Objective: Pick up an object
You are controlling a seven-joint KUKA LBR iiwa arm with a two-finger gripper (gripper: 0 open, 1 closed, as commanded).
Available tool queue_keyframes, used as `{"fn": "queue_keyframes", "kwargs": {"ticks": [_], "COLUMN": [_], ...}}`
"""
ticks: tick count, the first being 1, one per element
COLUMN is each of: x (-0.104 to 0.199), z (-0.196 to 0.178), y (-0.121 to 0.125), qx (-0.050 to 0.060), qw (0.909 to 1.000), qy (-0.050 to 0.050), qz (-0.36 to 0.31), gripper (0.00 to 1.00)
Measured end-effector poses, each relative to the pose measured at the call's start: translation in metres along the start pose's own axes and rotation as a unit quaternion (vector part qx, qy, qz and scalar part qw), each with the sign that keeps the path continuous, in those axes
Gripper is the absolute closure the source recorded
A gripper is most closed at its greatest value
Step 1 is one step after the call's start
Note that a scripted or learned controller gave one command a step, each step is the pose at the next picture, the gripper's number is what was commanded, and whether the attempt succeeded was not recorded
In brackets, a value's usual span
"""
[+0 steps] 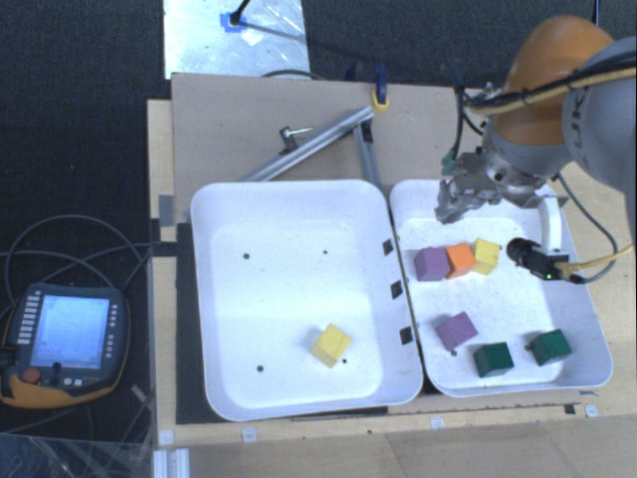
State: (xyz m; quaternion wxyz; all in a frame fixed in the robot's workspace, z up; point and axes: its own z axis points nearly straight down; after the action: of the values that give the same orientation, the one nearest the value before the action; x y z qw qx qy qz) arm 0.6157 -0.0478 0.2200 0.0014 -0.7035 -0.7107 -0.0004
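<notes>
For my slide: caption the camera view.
Gripper above right bin near purple, orange, yellow blocks; one yellow block in left bin.

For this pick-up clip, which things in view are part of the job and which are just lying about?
Job:
gripper
purple block
orange block
yellow block
second purple block
two green blocks
lone yellow block
left bin
right bin

Lying about:
teach pendant
metal bar
foil sheet

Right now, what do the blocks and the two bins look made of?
Blocks, such as the yellow block: likely foam or painted wood, with a matte, evenly coloured surface and no glare. Left bin and right bin: probably moulded plastic, smooth white with rounded rims.
</notes>
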Motion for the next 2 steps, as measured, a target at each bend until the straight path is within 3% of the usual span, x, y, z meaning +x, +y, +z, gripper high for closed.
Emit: {"fn": "queue_keyframes", "kwargs": {"ticks": [2], "x": [0.097], "z": [0.000], "y": [-0.037], "qx": [0.000], "qw": [1.0000], "qy": [0.000], "qz": [0.000], "gripper": [1.00]}}
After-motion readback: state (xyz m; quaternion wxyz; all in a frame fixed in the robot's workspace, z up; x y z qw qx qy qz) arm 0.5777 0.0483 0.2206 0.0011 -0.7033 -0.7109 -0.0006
